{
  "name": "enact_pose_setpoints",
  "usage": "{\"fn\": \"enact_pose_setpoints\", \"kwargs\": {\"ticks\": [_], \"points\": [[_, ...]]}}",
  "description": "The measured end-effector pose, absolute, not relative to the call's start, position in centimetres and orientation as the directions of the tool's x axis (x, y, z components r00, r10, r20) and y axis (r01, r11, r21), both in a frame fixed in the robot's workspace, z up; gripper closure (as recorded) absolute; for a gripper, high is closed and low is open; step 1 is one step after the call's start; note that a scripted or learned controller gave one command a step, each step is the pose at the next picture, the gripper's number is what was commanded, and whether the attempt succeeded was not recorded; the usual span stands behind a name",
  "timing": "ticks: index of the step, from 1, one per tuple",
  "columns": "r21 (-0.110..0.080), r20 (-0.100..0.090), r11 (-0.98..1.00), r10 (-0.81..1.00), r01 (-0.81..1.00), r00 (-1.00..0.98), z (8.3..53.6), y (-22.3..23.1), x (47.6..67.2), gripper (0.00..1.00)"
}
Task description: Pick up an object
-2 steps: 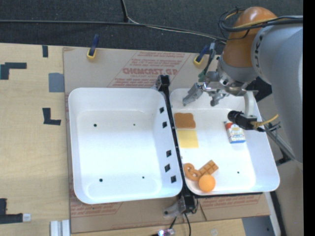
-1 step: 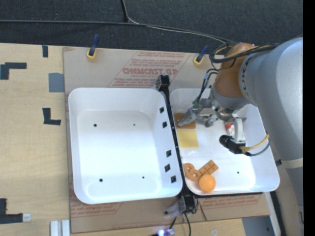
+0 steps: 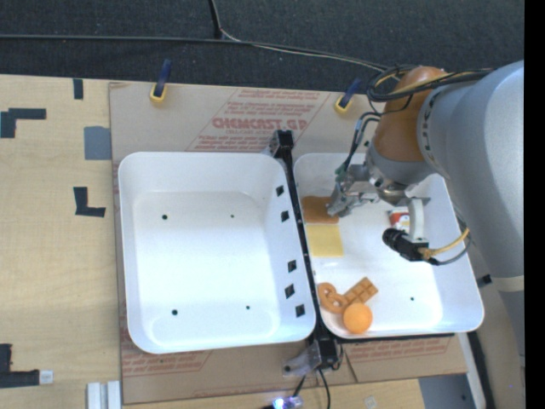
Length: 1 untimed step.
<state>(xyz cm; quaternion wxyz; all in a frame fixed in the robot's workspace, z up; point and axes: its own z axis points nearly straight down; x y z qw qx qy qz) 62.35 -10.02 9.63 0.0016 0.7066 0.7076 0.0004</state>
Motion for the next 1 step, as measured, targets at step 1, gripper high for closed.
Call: {"fn": "enact_pose_setpoints", "kwargs": {"ticks": [1], "points": [[0.005, -0.001, -0.001, 1.000, 1.000, 0.001, 8.74, -9.43, 54.95, 1.00]]}}
